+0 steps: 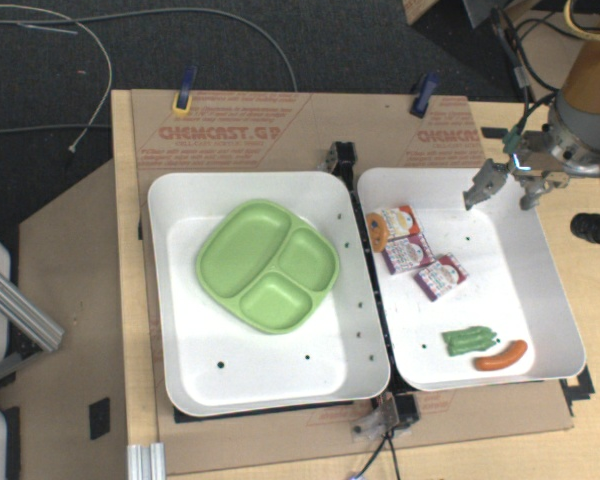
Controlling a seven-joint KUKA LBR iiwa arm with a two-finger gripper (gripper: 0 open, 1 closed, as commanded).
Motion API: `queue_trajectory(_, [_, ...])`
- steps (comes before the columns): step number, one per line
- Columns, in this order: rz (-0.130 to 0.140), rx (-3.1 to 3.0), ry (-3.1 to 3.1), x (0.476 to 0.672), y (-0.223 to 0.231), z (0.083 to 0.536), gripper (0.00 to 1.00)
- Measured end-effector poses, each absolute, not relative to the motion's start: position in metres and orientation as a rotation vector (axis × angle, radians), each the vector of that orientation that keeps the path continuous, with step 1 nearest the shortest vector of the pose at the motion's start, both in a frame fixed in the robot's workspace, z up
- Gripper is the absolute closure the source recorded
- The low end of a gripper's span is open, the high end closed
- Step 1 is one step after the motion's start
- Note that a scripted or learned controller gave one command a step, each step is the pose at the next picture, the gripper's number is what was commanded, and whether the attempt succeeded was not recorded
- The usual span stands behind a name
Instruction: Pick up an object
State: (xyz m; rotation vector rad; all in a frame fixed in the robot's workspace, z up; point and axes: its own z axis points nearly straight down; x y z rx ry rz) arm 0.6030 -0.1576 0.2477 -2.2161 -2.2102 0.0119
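While gripper (505,190) hangs spread and empty over right bin (540,258) far edge, green pepper (468,340) and sausage (500,356) lie near its front edge.

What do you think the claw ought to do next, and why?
Probably move left and down toward the snack packets. The claw hangs open over the right bin's far edge, holding nothing, and those packets lie nearest to it.
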Motion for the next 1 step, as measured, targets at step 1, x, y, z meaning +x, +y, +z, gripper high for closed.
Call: queue_trajectory(1, [0.0, -2.221, -2.221, 0.6054, -0.1572, 0.2551, 0.0])
